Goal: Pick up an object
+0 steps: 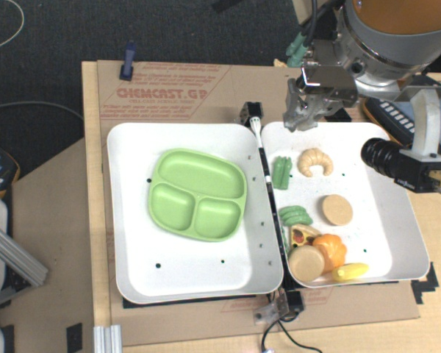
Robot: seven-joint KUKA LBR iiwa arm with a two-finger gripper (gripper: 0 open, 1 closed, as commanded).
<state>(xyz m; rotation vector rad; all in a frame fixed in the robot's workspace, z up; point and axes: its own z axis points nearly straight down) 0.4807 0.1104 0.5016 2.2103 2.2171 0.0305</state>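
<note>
Croissant (315,161) just below tool (303,120), green pod (281,172) beside; tool finger state unclear; green tray (197,194) in left bin (132,256)

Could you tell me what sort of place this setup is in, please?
Probably a robotics lab test bench, not a kitchen. The food in the right bin, like the croissant, looks like toy props; the bins sit on cardboard over dark carpet, and loose cables trail nearby.

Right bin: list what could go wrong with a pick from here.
1. The gripper hangs at the right bin's far rim, off any item; closing here likely grabs nothing.
2. The orange, yellow piece and tan round touch, so a grasp there may shove neighbours.
</note>
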